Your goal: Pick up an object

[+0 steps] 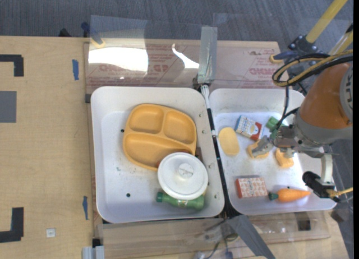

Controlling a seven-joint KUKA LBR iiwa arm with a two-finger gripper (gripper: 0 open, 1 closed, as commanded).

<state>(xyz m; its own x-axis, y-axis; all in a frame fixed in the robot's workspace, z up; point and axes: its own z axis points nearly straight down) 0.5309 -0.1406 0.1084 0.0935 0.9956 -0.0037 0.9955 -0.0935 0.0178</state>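
Note:
My gripper (276, 140) is low over the middle of the right bin (247, 100), below the grey wrist and orange band. A small tan and grey object (258, 151) lies right at its left side, touching or nearly touching it. A yellow chunk (284, 160) sits just below the gripper, and a green piece (272, 123) just above it. Further left are a small blue and white packet (245, 125) and a pale yellow oval (228, 140). Near the front wall lie a red box (251, 186) and an orange carrot (291, 195).
The left bin (106, 157) holds an orange divided plate (159, 133), a white round bowl (183, 175) overlapping its front corner, and a green item (180, 200) under the bowl. A metal divider (207, 56) stands behind the bins. Cables (303, 64) loop at the right.

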